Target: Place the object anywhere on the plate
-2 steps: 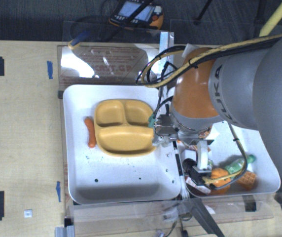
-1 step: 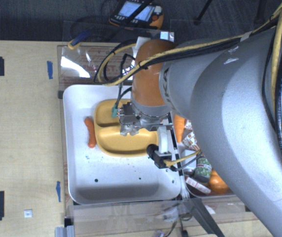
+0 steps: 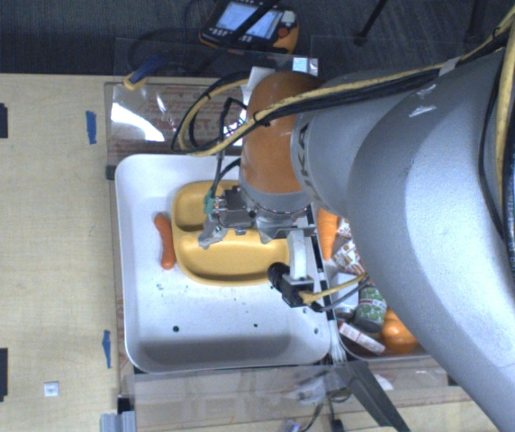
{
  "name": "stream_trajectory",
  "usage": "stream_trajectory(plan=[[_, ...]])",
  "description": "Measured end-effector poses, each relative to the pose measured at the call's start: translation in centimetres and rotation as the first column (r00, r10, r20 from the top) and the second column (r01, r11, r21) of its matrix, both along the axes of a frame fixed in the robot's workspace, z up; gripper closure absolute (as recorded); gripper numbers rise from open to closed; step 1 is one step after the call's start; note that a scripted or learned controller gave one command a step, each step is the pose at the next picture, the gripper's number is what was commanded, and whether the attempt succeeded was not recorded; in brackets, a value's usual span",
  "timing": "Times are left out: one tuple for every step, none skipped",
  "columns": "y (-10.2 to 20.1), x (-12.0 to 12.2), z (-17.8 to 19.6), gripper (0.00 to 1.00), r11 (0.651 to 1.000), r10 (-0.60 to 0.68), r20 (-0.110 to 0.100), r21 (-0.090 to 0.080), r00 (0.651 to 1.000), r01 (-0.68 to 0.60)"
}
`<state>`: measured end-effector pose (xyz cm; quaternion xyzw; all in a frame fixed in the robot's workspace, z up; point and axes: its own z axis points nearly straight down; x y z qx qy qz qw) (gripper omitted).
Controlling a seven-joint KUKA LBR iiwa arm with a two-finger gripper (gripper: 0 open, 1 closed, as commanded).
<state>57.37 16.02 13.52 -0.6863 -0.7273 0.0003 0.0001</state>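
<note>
Orange carrot [image 3: 165, 241] beside yellow plate [image 3: 226, 255], long axis vertical in view.

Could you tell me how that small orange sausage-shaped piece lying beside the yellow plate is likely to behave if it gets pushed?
The orange piece looks rounded and elongated, so a sideways nudge would probably roll it. It looks smooth, perhaps plastic, so it may slide on the white bin. It lies against the yellow plate, whose rim would likely block it on that side.
</note>
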Motion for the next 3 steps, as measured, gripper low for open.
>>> stream_trajectory(plan=[[2.9, 5.4, 6.2, 0.0, 0.988, 0.154, 0.002, 0.0, 0.988, -0.154], [3.1, 5.4, 7.2, 1.0, 0.987, 0.158, 0.005, -0.001, 0.987, -0.158], [-3.5, 4.7, 3.4, 1.0, 0.945, 0.328, -0.001, 0.0, 0.945, -0.328]])
